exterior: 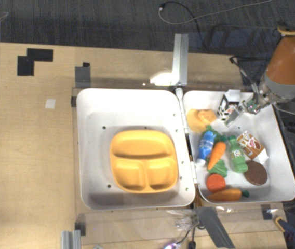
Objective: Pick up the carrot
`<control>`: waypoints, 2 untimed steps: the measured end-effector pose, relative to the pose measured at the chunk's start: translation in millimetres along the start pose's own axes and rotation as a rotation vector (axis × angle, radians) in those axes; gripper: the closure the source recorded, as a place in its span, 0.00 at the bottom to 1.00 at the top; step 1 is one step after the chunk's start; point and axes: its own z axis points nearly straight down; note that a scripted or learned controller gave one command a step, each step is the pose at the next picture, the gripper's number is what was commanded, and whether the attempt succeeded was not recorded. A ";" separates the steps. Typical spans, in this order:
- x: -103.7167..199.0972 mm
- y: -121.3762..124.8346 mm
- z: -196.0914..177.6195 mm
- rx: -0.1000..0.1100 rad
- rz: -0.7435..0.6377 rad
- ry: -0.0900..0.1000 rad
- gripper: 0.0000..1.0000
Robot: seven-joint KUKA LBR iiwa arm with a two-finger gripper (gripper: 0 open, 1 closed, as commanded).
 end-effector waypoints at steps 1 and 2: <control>3.2 -27.6 26.3 -0.001 -0.280 0.000 0.00; 2.1 -24.4 12.7 -0.008 -0.278 -0.008 1.00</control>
